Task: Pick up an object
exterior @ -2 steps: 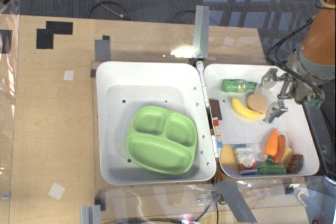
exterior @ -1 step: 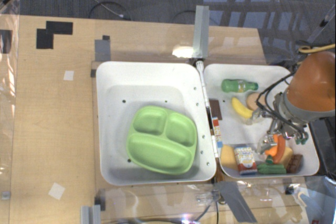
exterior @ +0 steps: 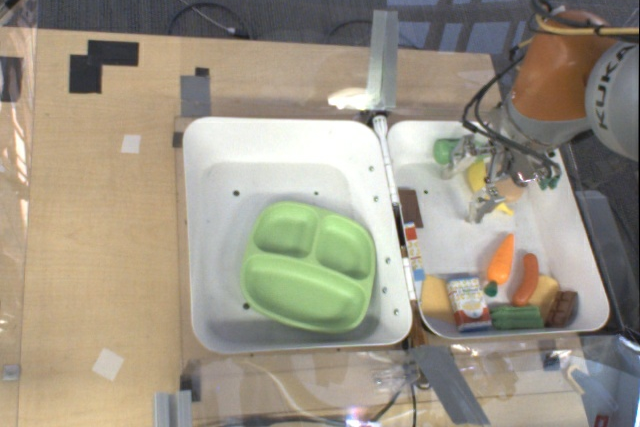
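My gripper (exterior: 490, 197) hangs low over the upper part of the right bin (exterior: 590, 245), below the orange band of the arm (exterior: 555, 75). It is right over a yellow object (exterior: 478, 175), which its metal parts partly cover. A small green item (exterior: 445, 151) lies just to its left. Toward the front of that bin are an orange carrot (exterior: 501, 258), a red sausage (exterior: 525, 277), a small printed box (exterior: 467, 301), a green pickle (exterior: 516, 317), a yellow block (exterior: 434, 295) and a brown piece (exterior: 562, 307).
The left bin (exterior: 215, 215) holds a green divided plate (exterior: 308, 265). A dark brown bar (exterior: 408, 208) and a small coloured packet (exterior: 414, 250) lie along the right bin's left wall. Black cables run from the arm's wrist.
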Action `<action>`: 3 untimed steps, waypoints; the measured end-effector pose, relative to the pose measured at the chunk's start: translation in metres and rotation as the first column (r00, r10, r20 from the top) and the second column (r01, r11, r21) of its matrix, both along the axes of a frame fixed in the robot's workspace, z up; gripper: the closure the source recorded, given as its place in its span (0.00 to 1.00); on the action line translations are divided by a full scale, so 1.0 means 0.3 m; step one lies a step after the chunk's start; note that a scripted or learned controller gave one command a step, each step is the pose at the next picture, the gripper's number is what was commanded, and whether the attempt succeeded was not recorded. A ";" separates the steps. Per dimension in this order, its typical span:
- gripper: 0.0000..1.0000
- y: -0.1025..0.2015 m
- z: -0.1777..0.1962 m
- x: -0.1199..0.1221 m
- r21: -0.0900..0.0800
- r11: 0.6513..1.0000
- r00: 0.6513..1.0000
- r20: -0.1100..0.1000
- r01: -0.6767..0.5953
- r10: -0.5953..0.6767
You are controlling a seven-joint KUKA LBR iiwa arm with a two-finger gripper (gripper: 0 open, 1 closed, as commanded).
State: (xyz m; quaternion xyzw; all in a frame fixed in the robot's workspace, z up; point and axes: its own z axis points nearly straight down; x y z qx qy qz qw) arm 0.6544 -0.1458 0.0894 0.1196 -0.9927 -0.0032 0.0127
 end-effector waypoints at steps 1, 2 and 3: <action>0.00 -0.190 -0.005 0.004 0.004 0.990 0.990 0.011 -0.138 0.138; 1.00 -0.186 0.051 0.029 -0.006 0.990 0.990 0.043 -0.138 0.138; 1.00 -0.089 0.610 0.065 -0.010 0.998 0.997 0.055 -0.062 0.062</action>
